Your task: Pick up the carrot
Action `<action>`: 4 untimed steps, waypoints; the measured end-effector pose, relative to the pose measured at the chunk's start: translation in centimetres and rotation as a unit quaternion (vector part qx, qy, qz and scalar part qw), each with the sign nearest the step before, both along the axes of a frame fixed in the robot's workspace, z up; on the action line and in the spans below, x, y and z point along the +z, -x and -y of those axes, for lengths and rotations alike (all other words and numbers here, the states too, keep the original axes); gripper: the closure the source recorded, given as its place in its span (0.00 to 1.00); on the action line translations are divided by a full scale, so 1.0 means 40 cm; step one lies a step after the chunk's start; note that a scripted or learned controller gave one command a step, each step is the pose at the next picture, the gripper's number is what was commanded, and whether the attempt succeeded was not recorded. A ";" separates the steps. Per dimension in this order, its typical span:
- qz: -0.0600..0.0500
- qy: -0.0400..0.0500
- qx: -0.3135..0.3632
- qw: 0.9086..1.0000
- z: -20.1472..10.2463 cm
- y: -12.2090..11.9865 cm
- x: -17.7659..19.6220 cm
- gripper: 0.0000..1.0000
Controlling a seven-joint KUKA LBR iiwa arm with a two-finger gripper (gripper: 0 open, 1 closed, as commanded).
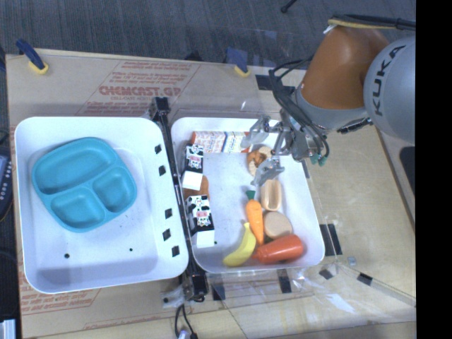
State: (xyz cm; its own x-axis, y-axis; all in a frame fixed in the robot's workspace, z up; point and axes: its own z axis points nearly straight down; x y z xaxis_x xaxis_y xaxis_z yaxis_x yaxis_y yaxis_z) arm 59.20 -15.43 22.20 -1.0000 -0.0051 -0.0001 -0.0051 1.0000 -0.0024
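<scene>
**binwatcher:** So where was the carrot [254,219] in that shot? I lost it in the pile.

**kuka_fan:** Right bin [227,260], lower middle. It lay roughly upright in the view, green stub up top, orange body pointing down. The banana [241,248] curved along its lower left, touching it, and a tan bun-looking thing [277,225] sat just to its right. Below those was a red-orange pepper or tomato piece [280,248]. A little hot dog bun [271,194] was just above and right of the carrot.

**binwatcher:** And the gripper [267,167]? Grabbing anything?

**kuka_fan:** Honestly couldn't tell if the pincer was spread or clenched, too much metal clutter up there. It hung over the top right part of that bin, above the carrot and apart from it, near some small brownish item [256,160]. Nothing visibly between the tips.

**binwatcher:** Other stuff?

**kuka_fan:** Milk cartons with cow print [196,189] lined the left wall of the right bin, plus one box [216,141] along the back. Left bin [92,274] had a blue divided plate [82,183].
</scene>
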 end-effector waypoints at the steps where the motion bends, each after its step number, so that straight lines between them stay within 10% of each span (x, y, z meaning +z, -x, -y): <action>1: -0.005 -0.002 -0.092 0.996 -0.038 0.098 -0.300 0.00; 2: -0.003 -0.002 -0.040 0.999 -0.089 0.261 -0.329 0.00; 3: 0.000 0.000 0.100 0.995 0.068 0.220 -0.290 0.00; 4: 0.001 -0.002 -0.073 0.997 -0.005 0.168 -0.326 0.00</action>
State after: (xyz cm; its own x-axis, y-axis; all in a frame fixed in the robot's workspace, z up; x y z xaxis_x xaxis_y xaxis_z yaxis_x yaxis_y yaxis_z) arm 52.47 -15.24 9.18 -0.9900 0.1412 -0.0019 0.1412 0.9900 0.0012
